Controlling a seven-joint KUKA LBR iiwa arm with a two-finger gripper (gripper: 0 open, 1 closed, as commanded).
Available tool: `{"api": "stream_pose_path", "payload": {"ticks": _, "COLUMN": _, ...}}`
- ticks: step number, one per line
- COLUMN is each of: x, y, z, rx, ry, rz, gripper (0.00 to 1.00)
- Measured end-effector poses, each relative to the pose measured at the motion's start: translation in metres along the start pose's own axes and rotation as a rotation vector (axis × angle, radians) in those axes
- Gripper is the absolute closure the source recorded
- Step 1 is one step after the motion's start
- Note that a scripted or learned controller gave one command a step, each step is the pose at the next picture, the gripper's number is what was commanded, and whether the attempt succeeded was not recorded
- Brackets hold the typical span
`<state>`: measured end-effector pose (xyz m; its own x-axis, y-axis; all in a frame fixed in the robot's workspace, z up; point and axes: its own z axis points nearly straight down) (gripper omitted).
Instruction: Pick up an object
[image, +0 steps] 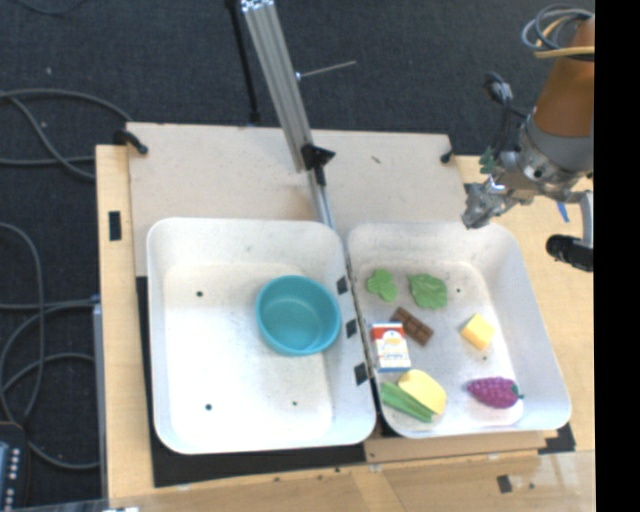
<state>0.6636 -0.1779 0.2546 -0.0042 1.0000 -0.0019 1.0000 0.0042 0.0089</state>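
Observation:
The right bin (520, 270) holds several small items: two green leafy pieces (381, 285) (429, 291), a brown chocolate bar (413, 326), a small red and white carton (391, 347), a yellow cheese wedge (478, 332), a purple grape bunch (493, 392), and a yellow piece (423, 389) with a green pod (403, 402) beside it. My gripper (480, 212) hangs over the far right corner of that bin, above and apart from all items. Nothing shows between its fingers.
A blue bowl (297, 314) sits in the left bin (200, 260). A slanted metal pole (285, 90) rises from between the bins at the back. Cables lie on the dark floor at left.

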Motion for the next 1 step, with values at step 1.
{"api": "stream_pose_path", "payload": {"ticks": 1, "x": -0.0013, "y": 0.0016, "z": -0.0465, "rx": 0.001, "ry": 0.000, "rz": -0.001, "gripper": 1.00}}
